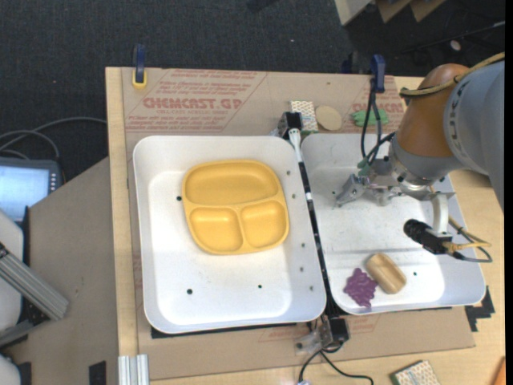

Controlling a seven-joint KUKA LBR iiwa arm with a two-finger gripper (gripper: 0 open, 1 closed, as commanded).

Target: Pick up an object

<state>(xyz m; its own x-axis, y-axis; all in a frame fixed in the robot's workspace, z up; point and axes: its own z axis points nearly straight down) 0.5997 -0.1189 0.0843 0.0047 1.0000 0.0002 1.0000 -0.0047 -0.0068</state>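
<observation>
End effector (357, 189) over far part of right bin (353, 233); released or clenched: cannot tell; tan cylinder (385, 272) lying near same bin's near edge, long axis slanting far-left to near-right; purple grape bunch (360, 286) just beside its left end; yellow divided plate (236, 205) in left bin (160, 255), large compartment toward far side.

The table (200, 99) carries two white bins, a left bin (160, 239) and a right bin (353, 231). The left bin holds one yellow divided plate (235, 205), and the right bin holds two small things by its front edge: one purple lump (360, 286) and one tan block (385, 272). Two blue clamps (139, 64) grip the table's far edge.
</observation>
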